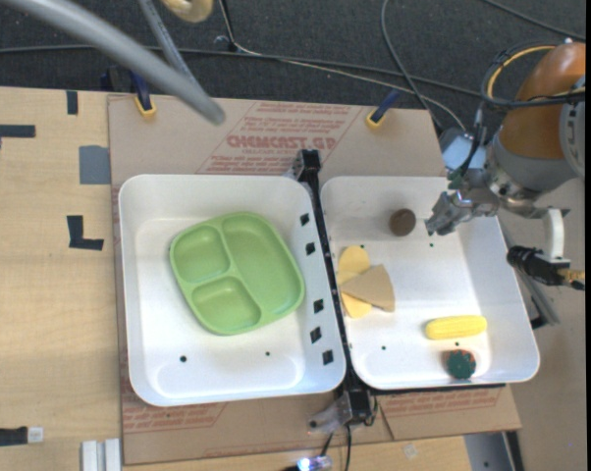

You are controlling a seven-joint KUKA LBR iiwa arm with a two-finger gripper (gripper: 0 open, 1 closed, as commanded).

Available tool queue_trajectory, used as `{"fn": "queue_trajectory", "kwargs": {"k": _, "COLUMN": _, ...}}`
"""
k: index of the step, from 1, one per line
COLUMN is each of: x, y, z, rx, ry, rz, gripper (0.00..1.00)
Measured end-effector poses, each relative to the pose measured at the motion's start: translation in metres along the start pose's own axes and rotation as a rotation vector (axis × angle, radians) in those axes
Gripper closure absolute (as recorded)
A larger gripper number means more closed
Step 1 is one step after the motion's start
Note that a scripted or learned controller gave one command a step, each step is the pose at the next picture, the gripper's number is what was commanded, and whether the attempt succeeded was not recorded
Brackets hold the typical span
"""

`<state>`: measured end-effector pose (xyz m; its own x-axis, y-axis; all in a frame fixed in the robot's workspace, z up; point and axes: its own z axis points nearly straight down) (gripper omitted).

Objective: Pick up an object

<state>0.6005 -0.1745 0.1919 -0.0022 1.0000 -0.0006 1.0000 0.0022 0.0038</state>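
Seen from above, the pincer (443, 220) hovers over the right bin (492, 263), just beside a small brown ball (402, 222); I cannot tell its opening. A clean pick probably means centring over the ball before descending. Cheese wedges (362, 283), corn (456, 328) and a green tray (237, 273) lie apart, blocking nothing.

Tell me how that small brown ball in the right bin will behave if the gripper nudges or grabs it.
The small brown ball looks round, so a nudge would probably send it rolling across the right bin's flat floor. Its curved sides may slip out between fingers unless the gripper closes centred on it. It seems small and likely light. It sits apart from the other items, so access looks easy.
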Motion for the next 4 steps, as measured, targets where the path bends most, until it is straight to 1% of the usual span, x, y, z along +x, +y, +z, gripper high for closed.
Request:
{"fn": "queue_trajectory", "kwargs": {"k": 1, "x": -0.006, "y": 0.003, "z": -0.062, "rx": -0.002, "ry": -0.001, "rz": 0.001, "gripper": 1.00}}
{"fn": "queue_trajectory", "kwargs": {"k": 2, "x": 0.052, "y": 0.007, "z": -0.067, "rx": 0.004, "ry": 0.001, "rz": -0.004, "gripper": 1.00}}
{"fn": "queue_trajectory", "kwargs": {"k": 3, "x": 0.103, "y": 0.012, "z": -0.049, "rx": 0.005, "ry": 0.002, "rz": -0.004, "gripper": 1.00}}
{"fn": "queue_trajectory", "kwargs": {"k": 4, "x": 0.167, "y": 0.010, "z": -0.045, "rx": 0.006, "ry": 0.002, "rz": -0.005, "gripper": 1.00}}
